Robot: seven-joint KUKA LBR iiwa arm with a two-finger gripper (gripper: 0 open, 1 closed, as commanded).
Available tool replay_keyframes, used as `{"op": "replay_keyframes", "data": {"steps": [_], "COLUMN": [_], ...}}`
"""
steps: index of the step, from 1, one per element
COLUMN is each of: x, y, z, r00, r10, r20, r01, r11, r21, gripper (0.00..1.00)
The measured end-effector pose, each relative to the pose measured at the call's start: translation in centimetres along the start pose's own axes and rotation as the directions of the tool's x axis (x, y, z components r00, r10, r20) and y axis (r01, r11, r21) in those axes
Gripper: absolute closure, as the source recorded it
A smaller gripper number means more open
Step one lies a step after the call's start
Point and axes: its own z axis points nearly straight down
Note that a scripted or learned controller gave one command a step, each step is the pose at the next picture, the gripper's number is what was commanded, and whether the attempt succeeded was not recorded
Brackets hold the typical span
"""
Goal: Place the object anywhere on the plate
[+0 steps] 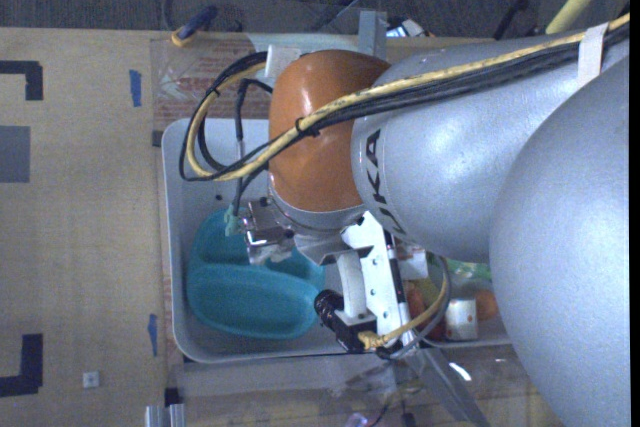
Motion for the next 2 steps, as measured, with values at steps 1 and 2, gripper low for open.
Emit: {"op": "replay_keyframes", "data": {"steps": [1, 2], "x": [0.01, 0.01], "y": [0.06, 0.14], "z": [-0.95, -1.90], "r00": [1.000, 1.000], "r10": [0.002, 0.004], "r20": [-0.001, -0.001], "r01": [-0.002, -0.004], "r11": [1.000, 1.000], "r21": [0.000, -0.001], "gripper": [1.00, 1.00]}}
